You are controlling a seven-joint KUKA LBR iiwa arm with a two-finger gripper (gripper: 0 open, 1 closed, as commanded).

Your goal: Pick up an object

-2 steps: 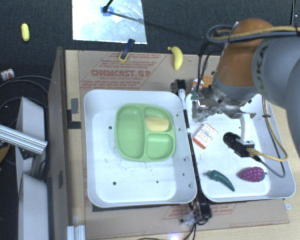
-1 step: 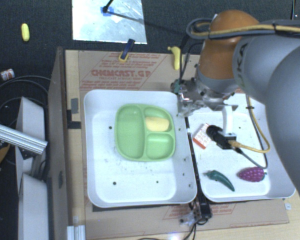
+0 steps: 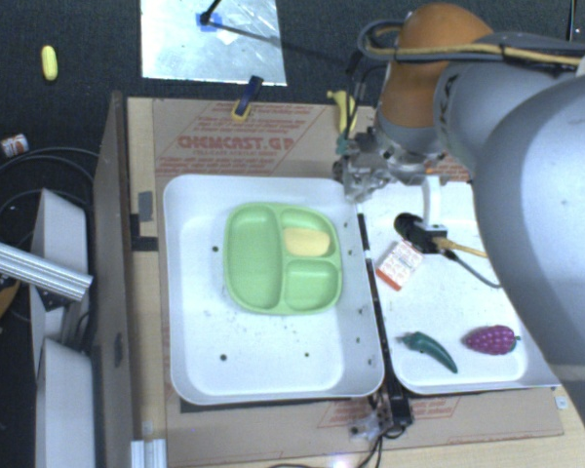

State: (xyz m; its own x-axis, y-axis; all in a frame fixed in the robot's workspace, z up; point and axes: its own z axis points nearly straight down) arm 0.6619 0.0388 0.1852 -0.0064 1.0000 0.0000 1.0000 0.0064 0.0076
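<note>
Grey arm (image 3: 526,144) over right bin (image 3: 468,378), gripper (image 3: 363,178) at bins' shared far edge, grip state unclear, green tray (image 3: 263,261) mid-left bin.

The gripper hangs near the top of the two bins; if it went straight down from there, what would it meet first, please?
Probably the top rim where the left bin and right bin meet, just under the gripper. Depth is unclear in this slanted view, so it may land on bare floor.

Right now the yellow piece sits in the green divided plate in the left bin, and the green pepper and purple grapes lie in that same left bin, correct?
Not quite. The camera view shows the green pepper and purple grapes in the right bin. The yellow piece does sit in the green divided plate in the left bin.
</note>
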